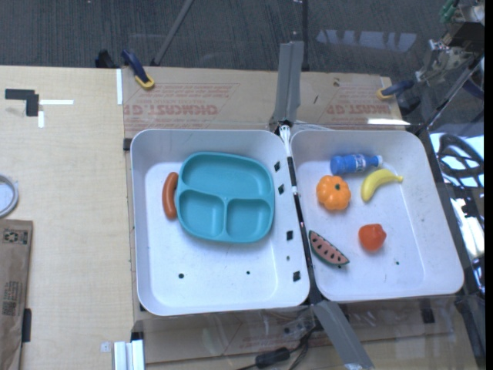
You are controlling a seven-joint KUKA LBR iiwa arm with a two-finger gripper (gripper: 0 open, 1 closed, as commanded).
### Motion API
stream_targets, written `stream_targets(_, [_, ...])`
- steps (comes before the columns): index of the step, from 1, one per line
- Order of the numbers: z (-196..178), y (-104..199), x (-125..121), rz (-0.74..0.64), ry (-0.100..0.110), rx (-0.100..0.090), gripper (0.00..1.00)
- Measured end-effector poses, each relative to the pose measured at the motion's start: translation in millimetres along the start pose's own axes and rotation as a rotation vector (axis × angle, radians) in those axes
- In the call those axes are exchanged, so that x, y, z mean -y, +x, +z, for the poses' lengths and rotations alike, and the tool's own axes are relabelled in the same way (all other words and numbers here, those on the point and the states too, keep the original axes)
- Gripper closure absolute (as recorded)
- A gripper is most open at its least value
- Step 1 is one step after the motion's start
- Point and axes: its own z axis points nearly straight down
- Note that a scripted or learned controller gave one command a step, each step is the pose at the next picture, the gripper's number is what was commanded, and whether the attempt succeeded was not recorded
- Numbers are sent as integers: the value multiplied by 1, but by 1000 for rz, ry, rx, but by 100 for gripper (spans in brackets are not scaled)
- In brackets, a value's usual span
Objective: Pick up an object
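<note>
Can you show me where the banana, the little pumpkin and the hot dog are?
banana [380,183], camera view, middle of its curve.
pumpkin [333,193], camera view, its orange body.
hot dog [169,195], camera view, middle of the sausage.

Colours across the two white bins

Left bin [154,284] white, holding a teal divided tray [226,196] and a red-orange hot dog [169,194]. Right bin [431,276] white: blue bottle [354,163] with white label, orange pumpkin [333,193] with green stem, yellow banana [379,183], red tomato [371,237], watermelon slice [328,249] red with dark seeds and green rind. Bench [69,176] pale tan wood.
</note>
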Motion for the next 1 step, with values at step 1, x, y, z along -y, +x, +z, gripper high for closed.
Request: stream_targets(1, [162, -5, 46, 1, 2, -1, 100])
